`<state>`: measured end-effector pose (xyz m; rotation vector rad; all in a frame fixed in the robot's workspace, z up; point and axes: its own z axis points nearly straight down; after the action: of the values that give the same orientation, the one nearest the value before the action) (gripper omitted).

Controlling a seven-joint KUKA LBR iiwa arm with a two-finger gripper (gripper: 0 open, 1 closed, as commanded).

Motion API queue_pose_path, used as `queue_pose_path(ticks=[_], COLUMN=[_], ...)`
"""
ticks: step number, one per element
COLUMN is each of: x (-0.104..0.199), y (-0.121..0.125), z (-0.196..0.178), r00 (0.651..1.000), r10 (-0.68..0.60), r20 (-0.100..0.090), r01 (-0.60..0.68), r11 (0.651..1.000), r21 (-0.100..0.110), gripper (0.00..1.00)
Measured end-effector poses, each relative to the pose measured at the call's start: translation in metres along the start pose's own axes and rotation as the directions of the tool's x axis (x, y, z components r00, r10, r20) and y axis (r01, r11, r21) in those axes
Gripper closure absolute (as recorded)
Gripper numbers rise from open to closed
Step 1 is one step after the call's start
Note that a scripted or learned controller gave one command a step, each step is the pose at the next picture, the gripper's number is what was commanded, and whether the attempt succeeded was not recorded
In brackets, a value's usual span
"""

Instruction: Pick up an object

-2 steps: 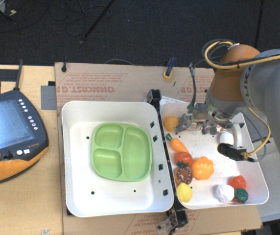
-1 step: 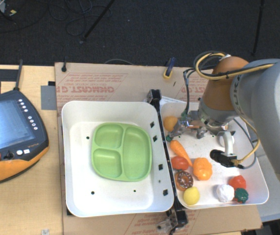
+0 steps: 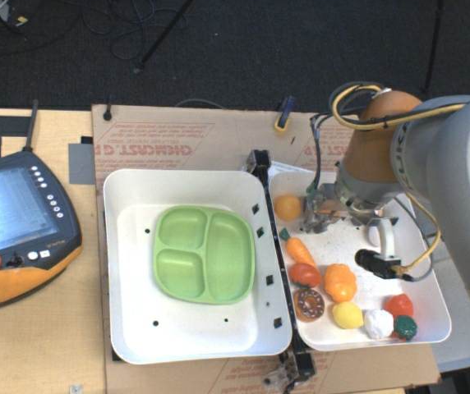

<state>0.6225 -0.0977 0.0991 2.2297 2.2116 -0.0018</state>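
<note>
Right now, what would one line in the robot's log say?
arm: over right bin | gripper: low, beside orange ball | grasp: none seen | green tray: left bin

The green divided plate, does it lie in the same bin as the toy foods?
No, the green divided plate lies in the left bin, while the toy foods lie in the right bin.

**Grey arm, orange band, yellow cable**

You are looking at a bulky grey arm [image 3: 444,150] with smooth rounded casing. An orange band [image 3: 376,142] wraps it above the wrist. A yellow cable [image 3: 352,97] loops over the top, with black cables trailing beside it. The gripper [image 3: 321,212] is dark metal, its detail too small to read.
</note>
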Motion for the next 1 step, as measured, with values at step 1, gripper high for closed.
queue_pose_path(ticks=[1], x=[-0.0088], y=[0.0010], z=[-0.0612], r00=[1.000], r10=[-0.001], r20=[-0.001], r01=[0.001], r11=[1.000], r21=[-0.003], gripper=[1.00])
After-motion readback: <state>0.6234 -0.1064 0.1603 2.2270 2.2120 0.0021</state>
